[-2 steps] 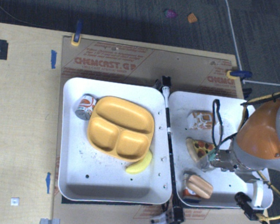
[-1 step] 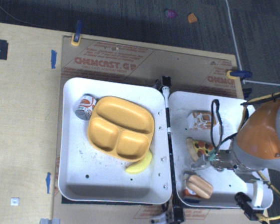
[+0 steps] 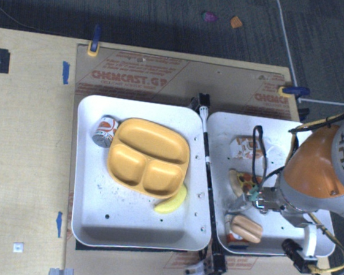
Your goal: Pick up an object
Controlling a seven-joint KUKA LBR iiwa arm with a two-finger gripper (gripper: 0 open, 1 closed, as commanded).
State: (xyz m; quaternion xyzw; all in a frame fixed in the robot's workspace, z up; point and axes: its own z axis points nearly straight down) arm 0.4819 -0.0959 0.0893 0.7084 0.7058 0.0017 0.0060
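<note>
Over the right shallow white bin (image 3: 326, 247), the grey arm with the orange band (image 3: 316, 172) reaches in from the right edge of the camera view. Its two-finger gripper (image 3: 253, 197) sits low near the bin's centre, among small mixed items (image 3: 245, 183); whether it is released or clenched cannot be told. A tan and red hot-dog toy (image 3: 245, 228) lies just below the gripper, near the bin's front wall. A crumpled white wrapper (image 3: 248, 148) lies toward the back of the same bin. The left shallow white bin (image 3: 84, 204) contains a yellow three-compartment plastic tray (image 3: 148, 157), a small red and white can (image 3: 104, 130) touching the tray's left rear corner, and a yellow banana (image 3: 172, 203) partly under the tray's front right edge.
</note>
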